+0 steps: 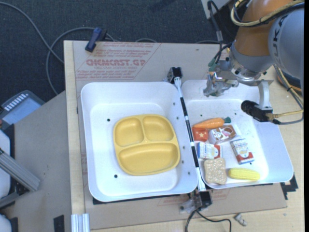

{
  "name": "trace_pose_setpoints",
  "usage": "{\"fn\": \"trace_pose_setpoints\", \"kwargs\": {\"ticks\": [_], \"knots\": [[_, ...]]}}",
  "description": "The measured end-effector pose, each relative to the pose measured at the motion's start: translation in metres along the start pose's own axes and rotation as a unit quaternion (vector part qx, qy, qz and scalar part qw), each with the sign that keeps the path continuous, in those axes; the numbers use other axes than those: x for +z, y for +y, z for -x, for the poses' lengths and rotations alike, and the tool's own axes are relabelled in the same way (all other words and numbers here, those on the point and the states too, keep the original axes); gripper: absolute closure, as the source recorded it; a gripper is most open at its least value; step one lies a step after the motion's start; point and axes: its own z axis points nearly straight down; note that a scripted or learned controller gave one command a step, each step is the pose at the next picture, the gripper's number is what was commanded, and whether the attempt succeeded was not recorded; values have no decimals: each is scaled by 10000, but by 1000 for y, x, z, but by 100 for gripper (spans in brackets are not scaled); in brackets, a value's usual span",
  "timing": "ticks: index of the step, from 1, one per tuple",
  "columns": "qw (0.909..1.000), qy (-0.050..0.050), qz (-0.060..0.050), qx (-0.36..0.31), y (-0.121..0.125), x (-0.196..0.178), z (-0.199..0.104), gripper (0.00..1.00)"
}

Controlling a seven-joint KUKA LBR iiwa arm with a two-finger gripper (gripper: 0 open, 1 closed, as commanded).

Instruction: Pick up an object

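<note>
The brown board (120, 62) behind the bins bears red print reading "CHEMCAST GP"; its smaller lines are illegible.

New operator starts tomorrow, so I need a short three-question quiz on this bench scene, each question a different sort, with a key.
1. True or false: the yellow divided plate lies in the left bin.
2. Which item lies nearest the right bin's front edge? A) carrot B) corn cob C) milk carton
3. Fill in: the hand hangs over the right bin's ____ end.

Key: 1 true; 2 B; 3 far.
</note>
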Motion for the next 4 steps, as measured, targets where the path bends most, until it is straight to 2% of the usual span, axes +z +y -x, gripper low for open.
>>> {"fn": "trace_pose_setpoints", "kwargs": {"ticks": [1, 2, 3, 4], "knots": [[10000, 0, -9, 3, -1, 1, 0, 0], [10000, -13, 13, 13, -46, 122, 69, 0], [10000, -43, 72, 21, -44, 109, 71, 100], [10000, -42, 69, 19, -44, 110, 70, 0]]}}
